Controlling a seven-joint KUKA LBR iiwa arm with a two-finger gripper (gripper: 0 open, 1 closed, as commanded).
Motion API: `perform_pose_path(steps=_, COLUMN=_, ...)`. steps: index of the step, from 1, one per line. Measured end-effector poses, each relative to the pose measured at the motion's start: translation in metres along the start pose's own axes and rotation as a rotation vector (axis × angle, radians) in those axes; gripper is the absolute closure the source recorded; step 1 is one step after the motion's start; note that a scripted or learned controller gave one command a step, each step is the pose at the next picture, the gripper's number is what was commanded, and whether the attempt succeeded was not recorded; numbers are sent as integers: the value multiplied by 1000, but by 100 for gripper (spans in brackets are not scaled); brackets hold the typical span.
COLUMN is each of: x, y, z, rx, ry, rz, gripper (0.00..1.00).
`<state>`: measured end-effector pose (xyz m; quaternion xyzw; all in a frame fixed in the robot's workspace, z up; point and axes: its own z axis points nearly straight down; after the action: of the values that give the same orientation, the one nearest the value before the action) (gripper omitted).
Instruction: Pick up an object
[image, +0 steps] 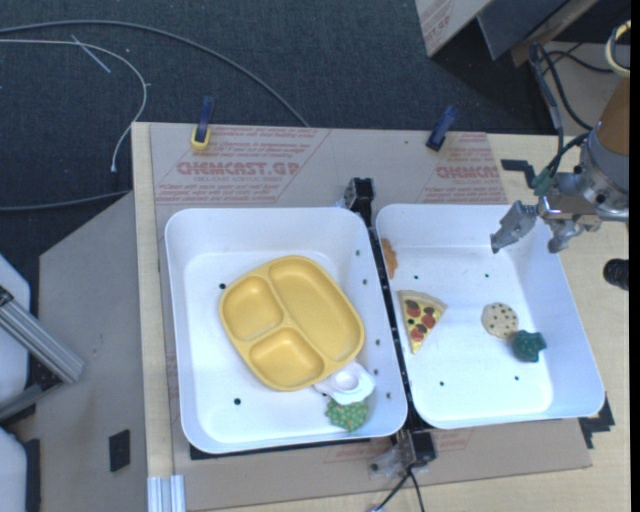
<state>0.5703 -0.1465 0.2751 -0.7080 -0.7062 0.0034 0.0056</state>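
Presently, the jaws of the gripper (537, 226) stood open and empty above the right bin (570, 330); descending there risked striking its wall.

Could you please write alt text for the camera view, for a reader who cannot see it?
The pincer hovers open over the right bin, which holds a pizza slice, cookie and green toy. The left bin holds a yellow divided tray.

The right bin (470, 400) has wide bare floor at its middle and front; a pizza slice (420, 318) lies near its left wall, a cookie (499, 318) and broccoli (528, 345) toward the right. In the left bin (190, 300), a yellow tray (290, 320) takes most of the floor, leaving narrow strips by the walls.
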Motion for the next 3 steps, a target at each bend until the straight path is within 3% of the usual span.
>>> perform_pose_path(steps=1, x=0, y=2, z=-6, rx=-12, ry=-2, rz=-3, gripper=0)
perform_pose_path(steps=3, x=-1, y=10, z=101, rx=-7, ry=-1, rz=-2, gripper=0)
